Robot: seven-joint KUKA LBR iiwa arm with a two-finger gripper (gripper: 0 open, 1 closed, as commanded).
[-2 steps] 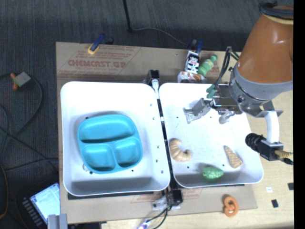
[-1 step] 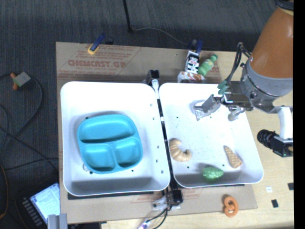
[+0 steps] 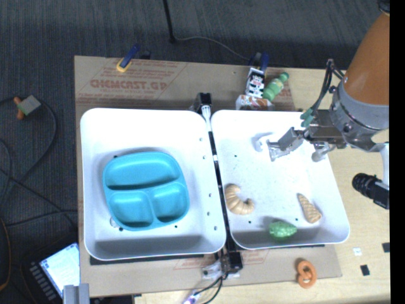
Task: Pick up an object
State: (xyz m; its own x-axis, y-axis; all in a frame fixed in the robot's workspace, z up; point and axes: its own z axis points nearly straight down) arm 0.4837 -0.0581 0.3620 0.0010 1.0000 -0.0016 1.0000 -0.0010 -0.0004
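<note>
While the gripper (image 3: 273, 145) hangs over the upper part of the right bin (image 3: 329, 182), its fingers look spread with nothing between them, though at this slant I cannot be fully sure of the gap. The likely targets lie well apart from it along the bin's lower half: a tan croissant-like piece (image 3: 238, 199) near the left wall, a green leafy lump (image 3: 282, 230) by the front rim, and a small ridged tan piece (image 3: 309, 208) toward the right. Each sits close to a wall or rim, so a descent slightly off could strike the plastic or nudge the piece aside and close on air; the rounded shapes may also squirt out of a two-finger pinch.

Both bins are smooth white plastic, slippery underfoot for small items. The left bin (image 3: 95, 144) holds a blue divided tray (image 3: 145, 190). They rest on a brown board (image 3: 190, 81) over dark carpet (image 3: 63, 18), with cables (image 3: 168, 11) trailing and an orange ring (image 3: 307, 272) on the front edge.
</note>
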